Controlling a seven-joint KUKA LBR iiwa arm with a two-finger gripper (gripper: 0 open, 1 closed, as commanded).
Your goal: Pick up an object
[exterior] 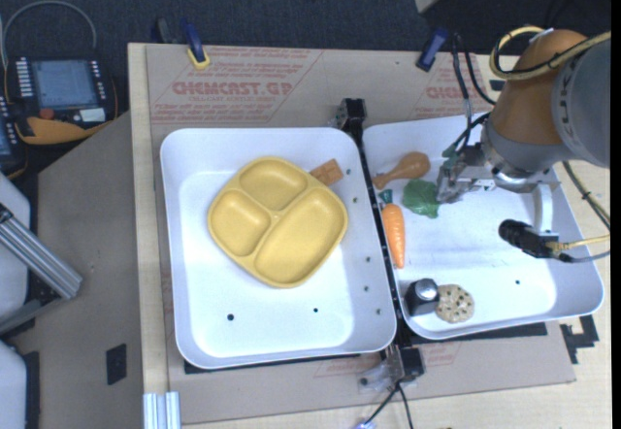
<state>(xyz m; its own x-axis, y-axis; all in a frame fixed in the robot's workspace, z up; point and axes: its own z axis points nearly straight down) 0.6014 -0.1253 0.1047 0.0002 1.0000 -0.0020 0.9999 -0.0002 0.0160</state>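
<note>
Several small objects crowded the right bin (572, 296): a green piece (420, 198) at its far left, a tan drumstick-like toy (406, 167) just beyond it, a carrot (392, 234) nearer. The end effector (449, 181) hung right at the green piece's right edge; whether it was apart or together, I could not tell. Closing off-centre could have nudged the piece aside or caught the drumstick too. A yellow divided plate (277, 220) sat in the left bin (184, 223).
</note>
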